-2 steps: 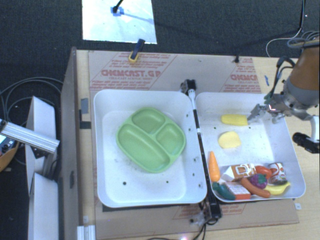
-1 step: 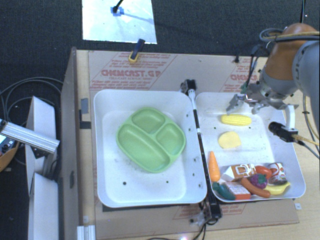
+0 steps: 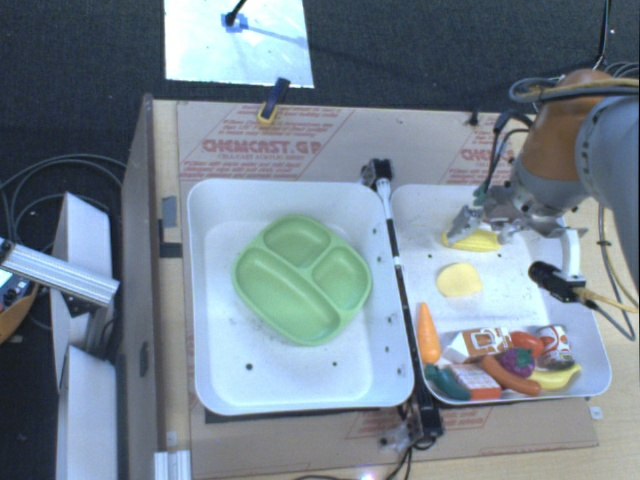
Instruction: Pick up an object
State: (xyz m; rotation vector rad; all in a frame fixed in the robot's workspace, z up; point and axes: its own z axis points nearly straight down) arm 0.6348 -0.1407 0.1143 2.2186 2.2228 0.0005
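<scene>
The jaws [image 3: 474, 226] are sitting low in the far part of the right bin [image 3: 600, 363], with metal fingers splaying down over a yellow banana-like piece [image 3: 478, 240]; the tips are appearing to touch or straddle it, but whether they are apart or clamped is something I cannot tell from this slant, so no hold is being claimed; the arm [image 3: 580, 148] is reaching in from the right with its orange band just above the wrist, likely angled so to come down on the piece from above; just nearer the camera a pale yellow round disc [image 3: 459, 280] is lying loose and apart from the fingers; further forward, toy foods are crowding the near edge, among them an orange carrot [image 3: 428, 333], a red and white carton [image 3: 485, 343] and a small banana [image 3: 558, 376], probably heaped there by the bin's slope; the left bin [image 3: 230, 368] is carrying a green divided plate [image 3: 302, 278], tilted slightly; both bins are resting on the cardboard-covered desk [image 3: 300, 138]; judging the step as an attempted grasp on the yellow piece, lift not yet begun.
</scene>
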